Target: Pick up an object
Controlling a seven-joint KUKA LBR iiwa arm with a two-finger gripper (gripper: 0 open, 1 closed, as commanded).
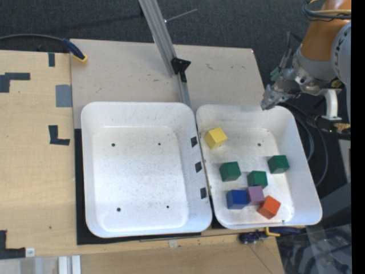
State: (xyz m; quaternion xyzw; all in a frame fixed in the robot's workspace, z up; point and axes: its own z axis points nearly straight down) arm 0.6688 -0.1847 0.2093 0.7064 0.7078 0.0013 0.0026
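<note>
- The pincer (269,101) hangs at the far right corner of the right bin (302,153), above its rim; its tips are small and dark against the bench, so whether they are apart or closed cannot be told, and no object is seen between them
- The arm (322,44) is cut off by the frame's top right, only the orange band and grey wrist showing
- The yellow cube (216,137) lies in the right bin near its far left side, apart from the others
- A green cube (230,170) sits near the bin's middle; a second green cube (278,164) lies towards the right wall; a third green cube (258,178) lies between and nearer the front
- The blue cube (237,198), purple cube (256,193) and orange cube (269,206) are crowded together at the front, touching or nearly so
- The left bin (91,153) lies just beside the right one, their rims meeting
- A grey metal rail (159,30) slants down from the top to the seam between the bins, ending in a black clamp (180,65)
- The desk (34,153) is pale wood with dark tape marks; a beige board (125,73) lies under the bins; beyond is dark carpet (228,10)
- Black cables (325,153) loop at the right beside the bin
</note>
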